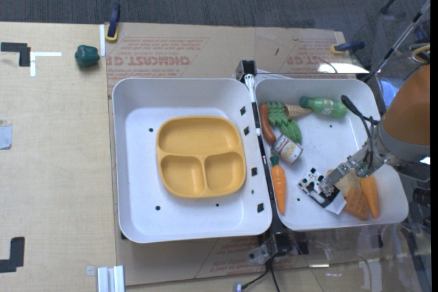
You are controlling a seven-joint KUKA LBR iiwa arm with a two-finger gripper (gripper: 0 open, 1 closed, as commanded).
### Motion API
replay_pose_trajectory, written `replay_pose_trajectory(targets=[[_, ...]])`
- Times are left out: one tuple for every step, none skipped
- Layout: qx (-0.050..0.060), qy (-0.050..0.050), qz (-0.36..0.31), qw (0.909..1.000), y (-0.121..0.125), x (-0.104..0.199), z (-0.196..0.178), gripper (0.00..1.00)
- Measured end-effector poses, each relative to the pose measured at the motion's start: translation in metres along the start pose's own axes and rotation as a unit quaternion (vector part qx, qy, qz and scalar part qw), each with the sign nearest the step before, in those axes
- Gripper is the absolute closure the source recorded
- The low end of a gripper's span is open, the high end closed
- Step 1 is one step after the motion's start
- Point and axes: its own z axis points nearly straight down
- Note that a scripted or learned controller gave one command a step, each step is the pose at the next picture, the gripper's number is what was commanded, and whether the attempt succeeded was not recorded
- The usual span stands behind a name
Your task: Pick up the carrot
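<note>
Low in the right bin point(390, 215), gripper point(333, 182) over a black-and-white card point(313, 186), just beside an orange wedge point(363, 198); finger spread impossible to tell, nothing visibly held. Carrot point(278, 188) flat against the bin's left wall, leaves up, near a can point(288, 149). Yellow divided plate point(201, 156) in the left bin point(130, 167).

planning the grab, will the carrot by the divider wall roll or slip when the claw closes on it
The carrot looks round and tapered, so it may roll or squirt out of a pinch. It seems rigid, probably light plastic. It lies along the right bin's left wall, which may block one finger.
</note>
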Motion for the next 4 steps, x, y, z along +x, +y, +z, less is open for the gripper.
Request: replay_pose_trajectory(targets=[[-0.011,0.011,0.088,0.9960,-0.023,-0.028,0.010,0.00],[-0.015,0.002,0.089,0.9960,-0.021,-0.034,-0.001,1.00],[0.003,0.001,0.154,0.9880,0.016,0.028,-0.025,1.00],[0.002,0.000,-0.017,0.9999,0.015,-0.038,-0.044,1.00]])
